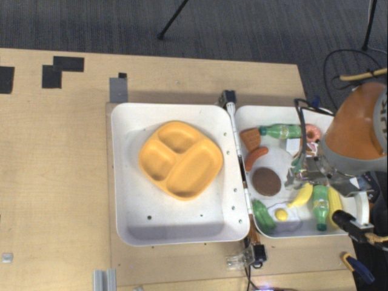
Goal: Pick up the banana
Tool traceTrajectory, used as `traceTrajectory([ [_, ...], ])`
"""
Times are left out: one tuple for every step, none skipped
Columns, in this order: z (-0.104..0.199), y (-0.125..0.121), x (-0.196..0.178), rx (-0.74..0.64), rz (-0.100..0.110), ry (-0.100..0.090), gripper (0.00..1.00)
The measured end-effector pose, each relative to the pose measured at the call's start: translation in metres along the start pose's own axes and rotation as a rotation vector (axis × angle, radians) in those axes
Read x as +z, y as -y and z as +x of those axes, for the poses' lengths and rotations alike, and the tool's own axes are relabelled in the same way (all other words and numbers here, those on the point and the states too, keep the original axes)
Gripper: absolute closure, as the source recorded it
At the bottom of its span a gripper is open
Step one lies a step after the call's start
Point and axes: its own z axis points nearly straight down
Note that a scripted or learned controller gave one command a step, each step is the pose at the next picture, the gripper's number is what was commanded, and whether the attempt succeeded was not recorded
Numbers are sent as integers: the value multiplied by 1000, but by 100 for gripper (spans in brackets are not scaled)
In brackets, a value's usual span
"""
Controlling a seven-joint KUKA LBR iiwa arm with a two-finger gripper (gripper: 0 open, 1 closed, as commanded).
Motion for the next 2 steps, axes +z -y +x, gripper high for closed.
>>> traceTrajectory([
  [50,-4,-11,161,1,-1,100],
  [-52,-1,0,146,1,1,100],
])
